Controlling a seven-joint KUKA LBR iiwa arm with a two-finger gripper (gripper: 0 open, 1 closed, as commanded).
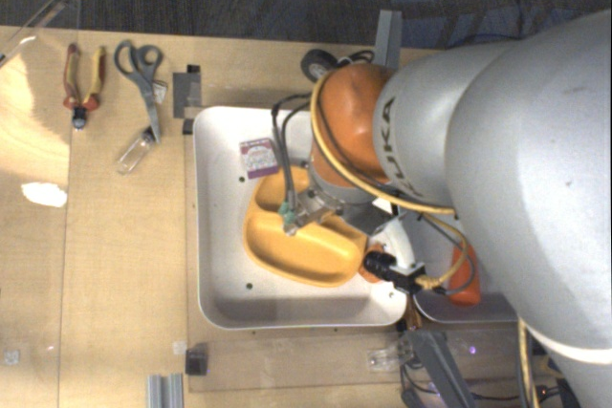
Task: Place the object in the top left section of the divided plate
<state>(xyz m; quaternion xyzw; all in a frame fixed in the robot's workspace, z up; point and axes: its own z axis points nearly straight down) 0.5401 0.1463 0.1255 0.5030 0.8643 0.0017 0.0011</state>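
Note:
A yellow divided plate (298, 248) lies in the left white bin (222, 234), toward its right side. The grey arm with its orange band (346, 121) reaches in from the right and covers the plate's upper right part. My gripper (304, 208) hangs right over the plate's upper middle, with cables and a green fitting beside it. The arm hides whatever is under the gripper. A small white and purple card (257, 157) lies flat on the bin floor just up and left of the plate. An orange object (465, 283) peeks out below the arm in the right bin.
On the bench left of the bins lie red-handled pliers (80, 85), grey scissors (143, 81) and a small clear piece (134, 151). A black bracket (188, 91) stands at the left bin's top left corner. The arm's bulk covers most of the right bin.

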